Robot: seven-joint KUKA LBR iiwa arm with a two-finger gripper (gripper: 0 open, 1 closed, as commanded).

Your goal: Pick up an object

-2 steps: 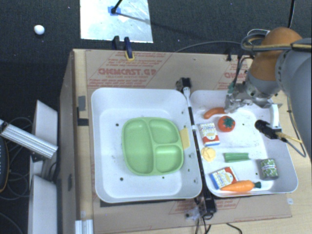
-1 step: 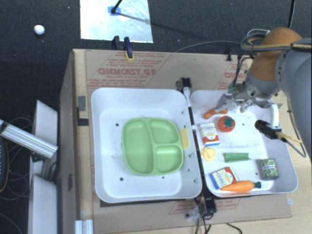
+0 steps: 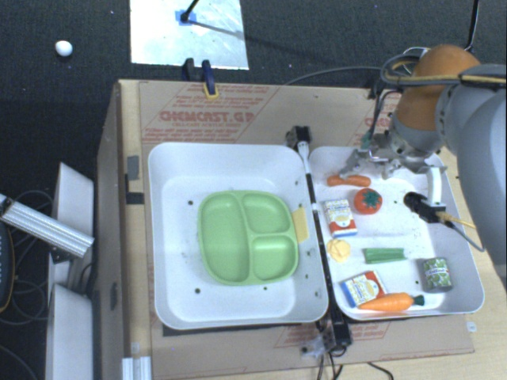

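the gripper (image 3: 366, 161) hung low over the 12 o'clock end of the right bin (image 3: 466, 285), just above a small orange sausage-like piece (image 3: 349, 180), and whether it was open or closed could not be told. a tomato (image 3: 367, 201) lay at about 5 o'clock from that piece, with a small carton (image 3: 340, 216), a yellow piece (image 3: 339, 249), a green strip (image 3: 384, 254), a dark can (image 3: 436, 273), a second carton (image 3: 362, 288) and a carrot (image 3: 386, 302) spread toward 6 o'clock. the left bin (image 3: 174, 172) held a green divided plate (image 3: 245, 237)
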